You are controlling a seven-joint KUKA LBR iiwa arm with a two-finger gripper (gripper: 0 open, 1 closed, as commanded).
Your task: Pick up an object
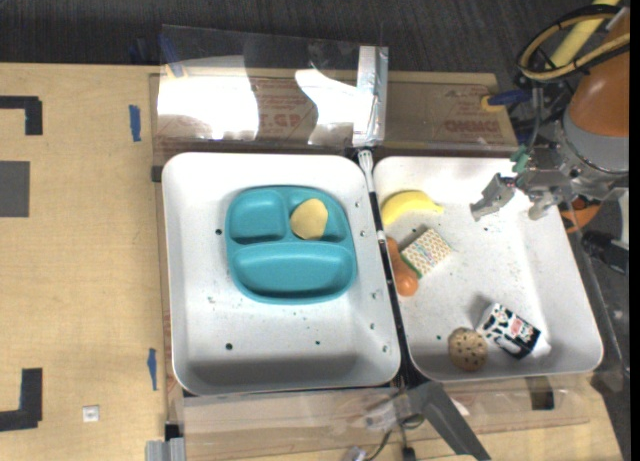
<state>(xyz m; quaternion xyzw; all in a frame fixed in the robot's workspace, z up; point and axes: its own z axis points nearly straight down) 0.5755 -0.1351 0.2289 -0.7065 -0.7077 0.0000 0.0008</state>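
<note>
The right bin holds a yellow banana, a small patterned box, an orange carrot-like piece, a brown cookie ball and a black-and-white carton. My gripper hangs over the bin's upper right part, open, with nothing between its fingers. It is well to the right of the banana and above the carton. In the left bin a teal divided plate carries a yellow round piece.
A clear plastic sheet stands behind the bins on the cardboard backing. The arm's orange band and yellow cables occupy the upper right. The wooden bench lies to the left of the bins.
</note>
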